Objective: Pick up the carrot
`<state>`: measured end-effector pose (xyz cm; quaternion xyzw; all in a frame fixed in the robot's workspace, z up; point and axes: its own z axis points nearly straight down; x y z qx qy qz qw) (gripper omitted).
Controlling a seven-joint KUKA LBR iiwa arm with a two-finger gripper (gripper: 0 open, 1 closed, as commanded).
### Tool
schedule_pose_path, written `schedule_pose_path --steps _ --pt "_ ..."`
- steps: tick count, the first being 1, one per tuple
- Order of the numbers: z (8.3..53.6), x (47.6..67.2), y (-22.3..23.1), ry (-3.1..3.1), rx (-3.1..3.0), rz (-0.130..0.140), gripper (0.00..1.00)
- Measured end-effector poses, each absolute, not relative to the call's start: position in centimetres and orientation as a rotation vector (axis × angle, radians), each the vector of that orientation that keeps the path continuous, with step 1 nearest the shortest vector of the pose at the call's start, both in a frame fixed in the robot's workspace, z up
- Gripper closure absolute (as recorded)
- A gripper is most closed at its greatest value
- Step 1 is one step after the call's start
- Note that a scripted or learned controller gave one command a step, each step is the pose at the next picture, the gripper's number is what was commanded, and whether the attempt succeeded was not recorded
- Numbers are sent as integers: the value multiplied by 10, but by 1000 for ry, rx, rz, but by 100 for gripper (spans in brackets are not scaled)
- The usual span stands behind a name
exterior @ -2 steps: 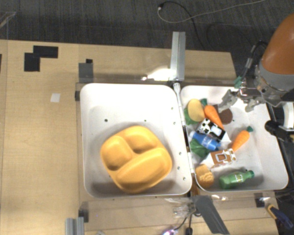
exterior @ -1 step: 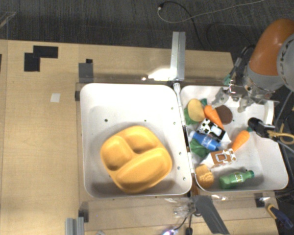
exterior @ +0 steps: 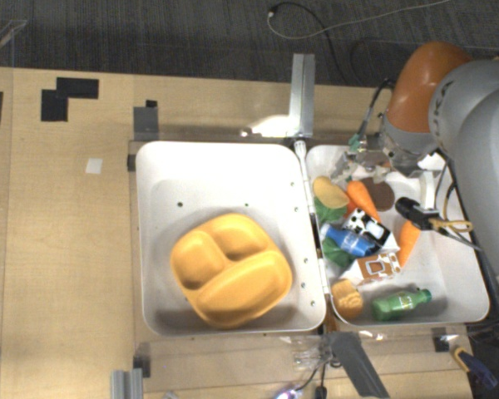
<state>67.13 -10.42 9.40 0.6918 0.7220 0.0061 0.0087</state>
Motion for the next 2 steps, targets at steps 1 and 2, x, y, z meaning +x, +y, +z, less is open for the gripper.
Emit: schedule_pose_path --steps 1,2 --pt "96 638 -93 1953 2438 27 0" --pt "109 640 -92 1951 2432 35 100"
